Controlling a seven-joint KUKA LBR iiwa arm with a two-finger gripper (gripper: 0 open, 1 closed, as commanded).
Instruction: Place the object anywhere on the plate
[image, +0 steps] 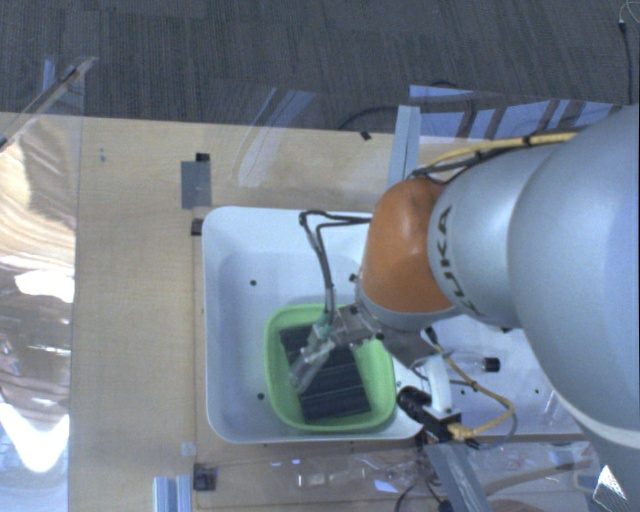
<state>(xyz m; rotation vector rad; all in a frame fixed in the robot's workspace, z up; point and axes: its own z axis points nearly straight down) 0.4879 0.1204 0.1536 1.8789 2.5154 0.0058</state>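
A green, square-ish plate (276, 388) sits in the front part of the left white bin (240, 290). A black ridged block (340, 395) lies flat on the plate and covers most of its middle. My gripper (315, 352) reaches down from the orange-banded wrist (405, 260) and sits right over the block's upper left part. It is close enough that I cannot tell whether it touches the block. The wrist hides the plate's far right corner.
The big grey arm covers most of the right bin (520, 365). A thin cable loops over the left bin's back wall (320, 225). A grey bracket (197, 183) stands on the wooden bench behind the bin. The bin floor to the left of the plate is bare white.
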